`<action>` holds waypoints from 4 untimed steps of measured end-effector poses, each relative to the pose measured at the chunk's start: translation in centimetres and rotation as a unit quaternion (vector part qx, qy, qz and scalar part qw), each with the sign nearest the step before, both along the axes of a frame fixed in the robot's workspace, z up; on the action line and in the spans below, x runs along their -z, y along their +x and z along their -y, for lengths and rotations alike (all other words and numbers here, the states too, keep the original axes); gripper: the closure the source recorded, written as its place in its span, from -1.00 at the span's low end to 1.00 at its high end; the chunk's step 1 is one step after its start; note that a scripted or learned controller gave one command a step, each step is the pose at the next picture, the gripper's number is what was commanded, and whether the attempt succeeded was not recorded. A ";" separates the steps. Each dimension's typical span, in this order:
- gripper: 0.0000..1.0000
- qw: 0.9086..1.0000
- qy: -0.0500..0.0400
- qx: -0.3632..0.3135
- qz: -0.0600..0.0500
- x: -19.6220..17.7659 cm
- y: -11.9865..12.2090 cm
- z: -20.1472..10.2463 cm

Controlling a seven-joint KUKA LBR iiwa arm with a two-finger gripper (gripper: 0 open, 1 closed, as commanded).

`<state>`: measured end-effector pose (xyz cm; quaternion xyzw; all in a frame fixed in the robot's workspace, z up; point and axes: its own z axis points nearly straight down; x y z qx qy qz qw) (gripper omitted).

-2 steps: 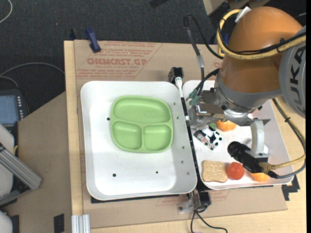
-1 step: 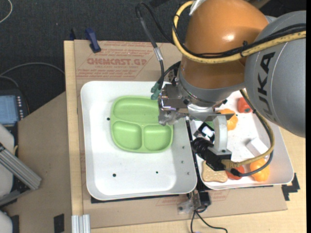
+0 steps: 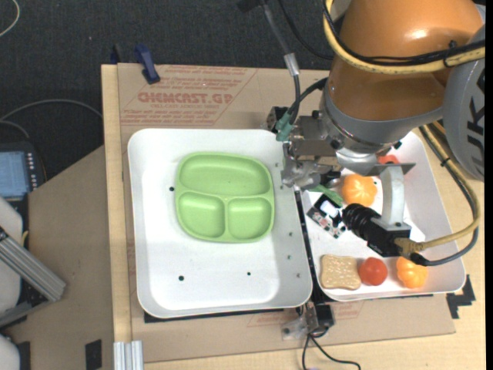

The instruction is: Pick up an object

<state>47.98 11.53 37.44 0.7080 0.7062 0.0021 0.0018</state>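
just beside the tool [image 3: 330,182], an orange fruit [image 3: 359,190]; tool's state, apart or together, unclear

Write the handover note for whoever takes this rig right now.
Hand: low over the left part of the right bin, next to the orange fruit; open or shut cannot be told from this view.
Things: the orange fruit, a bread slice, a red tomato and a small orange piece all lie in the right bin. The left bin holds a green divided plate.
Done: no object can be seen lifted.
Left: grasp one object and raise it.
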 end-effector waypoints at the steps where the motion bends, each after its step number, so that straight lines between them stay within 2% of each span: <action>1: 1.00 1.000 0.000 -0.002 0.000 -0.9 0.0 -0.2; 4: 1.00 1.000 0.000 -0.002 0.003 -3.9 0.2 -0.3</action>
